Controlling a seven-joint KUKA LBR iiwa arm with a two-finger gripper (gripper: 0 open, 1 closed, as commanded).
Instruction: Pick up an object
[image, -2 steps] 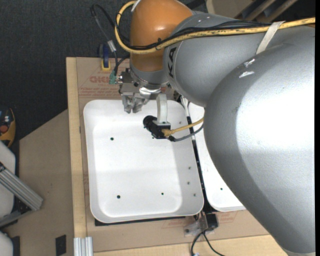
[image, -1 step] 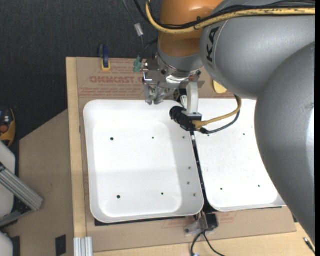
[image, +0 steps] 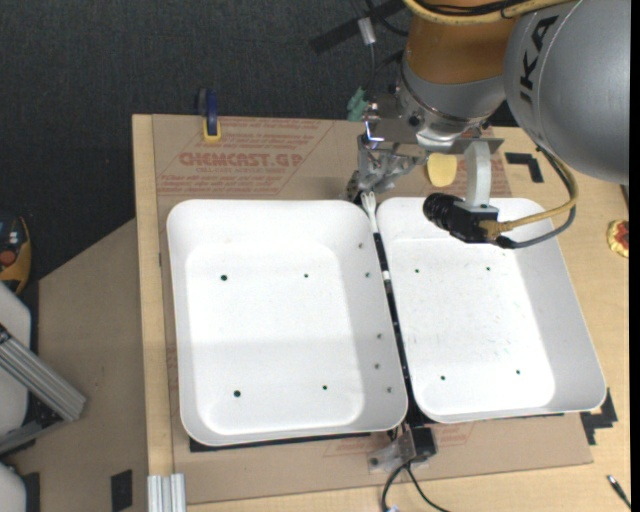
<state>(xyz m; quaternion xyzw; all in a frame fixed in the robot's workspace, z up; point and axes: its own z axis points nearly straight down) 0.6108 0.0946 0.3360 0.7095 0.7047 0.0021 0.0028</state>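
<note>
Bench (image: 250, 150), 2 white bins (image: 270, 310), end effector (image: 445, 165) w/ yellow obj (image: 441, 168)

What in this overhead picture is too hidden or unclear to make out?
- The gripper: its tips sit under the arm's grey and orange wrist, so its state is unclear.
- A pale yellow object below the wrist: partly covered, shape and whether it is gripped unclear.
- The far edge of the right bin: covered by the arm.
- A red and yellow item: cut off by the edge.

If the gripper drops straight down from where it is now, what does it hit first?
Probably the right bin, near its far edge. The gripper hangs about there, with nothing visible beneath it. Depth is hard to judge in this view.
</note>
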